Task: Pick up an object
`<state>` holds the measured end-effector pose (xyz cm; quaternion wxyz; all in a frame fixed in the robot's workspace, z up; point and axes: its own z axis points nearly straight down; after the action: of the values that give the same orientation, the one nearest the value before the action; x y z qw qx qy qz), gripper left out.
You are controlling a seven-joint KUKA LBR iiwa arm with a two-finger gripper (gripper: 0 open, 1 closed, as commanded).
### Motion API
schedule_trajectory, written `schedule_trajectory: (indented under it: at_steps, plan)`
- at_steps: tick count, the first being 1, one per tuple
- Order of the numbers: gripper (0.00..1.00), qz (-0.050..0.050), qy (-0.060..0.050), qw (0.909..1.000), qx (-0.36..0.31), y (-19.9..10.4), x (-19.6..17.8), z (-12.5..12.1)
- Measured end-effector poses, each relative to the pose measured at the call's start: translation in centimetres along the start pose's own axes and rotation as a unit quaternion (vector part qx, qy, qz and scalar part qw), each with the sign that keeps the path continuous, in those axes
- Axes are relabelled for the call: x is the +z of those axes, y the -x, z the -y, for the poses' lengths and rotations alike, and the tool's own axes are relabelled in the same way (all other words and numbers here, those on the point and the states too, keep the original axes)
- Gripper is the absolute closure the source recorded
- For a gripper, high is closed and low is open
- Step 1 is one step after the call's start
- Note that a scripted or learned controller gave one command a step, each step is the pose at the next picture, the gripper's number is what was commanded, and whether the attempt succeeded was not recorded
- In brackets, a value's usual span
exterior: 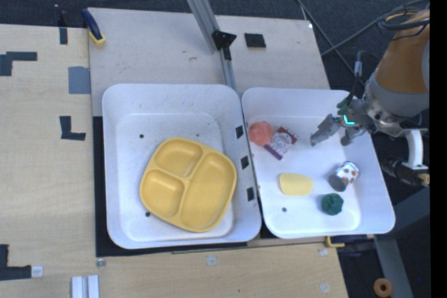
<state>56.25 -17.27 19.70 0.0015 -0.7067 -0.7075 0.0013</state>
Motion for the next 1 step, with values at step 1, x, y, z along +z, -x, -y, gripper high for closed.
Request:
schedule_trajectory:
  at_steps: [1]
  plan:
    - [0.00, 0.000, 0.001, 1.0000, 0.000, 0.00, -0.08, -0.06]
